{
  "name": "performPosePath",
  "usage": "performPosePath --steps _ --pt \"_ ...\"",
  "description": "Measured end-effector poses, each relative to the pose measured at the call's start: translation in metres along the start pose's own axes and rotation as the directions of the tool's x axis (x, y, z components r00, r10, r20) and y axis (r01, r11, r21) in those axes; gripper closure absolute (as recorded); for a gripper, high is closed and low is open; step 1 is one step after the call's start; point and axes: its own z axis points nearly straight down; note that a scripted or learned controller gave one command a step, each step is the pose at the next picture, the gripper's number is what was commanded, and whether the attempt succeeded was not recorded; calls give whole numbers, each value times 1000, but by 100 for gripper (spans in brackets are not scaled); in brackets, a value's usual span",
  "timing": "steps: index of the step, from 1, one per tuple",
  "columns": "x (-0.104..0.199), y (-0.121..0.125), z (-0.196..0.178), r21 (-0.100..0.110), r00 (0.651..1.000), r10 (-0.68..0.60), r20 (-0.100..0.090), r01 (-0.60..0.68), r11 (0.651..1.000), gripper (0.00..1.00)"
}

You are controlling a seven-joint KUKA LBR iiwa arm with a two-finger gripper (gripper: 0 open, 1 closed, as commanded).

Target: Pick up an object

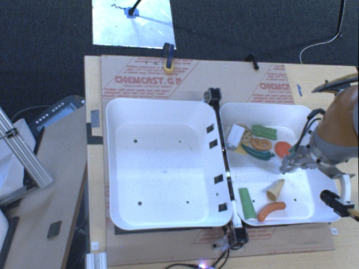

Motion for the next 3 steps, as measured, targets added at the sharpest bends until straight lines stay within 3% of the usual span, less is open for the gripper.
performPosePath --steps 1,2,3 --pt "7 19 -79 -5 1000 -4 1 4 1000 100" --pt "40 49 -108 -1 1000 -6 0 6 1000 100" --pt "82 80 -240 -15 1000 -9 0 9 1000 100"
